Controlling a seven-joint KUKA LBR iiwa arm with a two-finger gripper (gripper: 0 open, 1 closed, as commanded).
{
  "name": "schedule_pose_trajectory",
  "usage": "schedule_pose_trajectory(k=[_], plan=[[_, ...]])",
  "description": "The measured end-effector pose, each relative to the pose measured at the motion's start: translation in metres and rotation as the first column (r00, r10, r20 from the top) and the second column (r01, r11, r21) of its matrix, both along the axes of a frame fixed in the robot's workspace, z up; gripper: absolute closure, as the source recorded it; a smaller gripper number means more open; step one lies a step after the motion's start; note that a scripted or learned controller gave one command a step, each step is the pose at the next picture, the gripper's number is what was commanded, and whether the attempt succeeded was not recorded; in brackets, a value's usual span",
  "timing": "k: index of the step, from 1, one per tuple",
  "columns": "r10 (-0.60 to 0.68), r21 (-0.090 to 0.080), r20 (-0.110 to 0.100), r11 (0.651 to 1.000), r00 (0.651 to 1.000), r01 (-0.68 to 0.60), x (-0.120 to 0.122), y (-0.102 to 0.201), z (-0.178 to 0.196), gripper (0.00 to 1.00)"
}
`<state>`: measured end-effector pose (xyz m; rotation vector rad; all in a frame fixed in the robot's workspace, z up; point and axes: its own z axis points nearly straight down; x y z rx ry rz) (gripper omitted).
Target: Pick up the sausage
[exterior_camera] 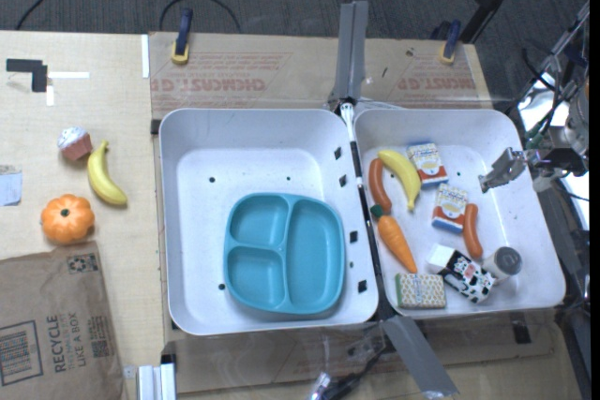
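I see even, soft overhead light with faint shadows; the white bins (178, 229) read bright, glare blows out at right edge, focus slightly soft.

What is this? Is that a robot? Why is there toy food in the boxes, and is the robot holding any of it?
Yes, it is a robot arm. One camera looks down from above the bench. The arm reaches in from the right side, and its grabbing end, the tool, hangs over the right bin. The picture is too small to tell how its fingers stand, and nothing shows between them. That bin holds toy food: two sausages, a banana, a carrot and some small boxes. The left bin holds a blue plate with sections. Outside the bins lie another banana, a little pumpkin and a cupcake. The robot's job is picking up a sausage.
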<state>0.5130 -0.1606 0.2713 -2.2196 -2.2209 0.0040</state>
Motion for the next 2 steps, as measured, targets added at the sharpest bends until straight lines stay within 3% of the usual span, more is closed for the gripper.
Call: schedule_pose_trajectory(k=[1,2], plan=[[0.006,0.001,0.0,1.0,1.0,-0.006,0.029,-0.039,-0.098,0.0],[0.11,0.0,0.003,0.994,0.994,-0.11,0.003,-0.041,-0.18,0.0]])
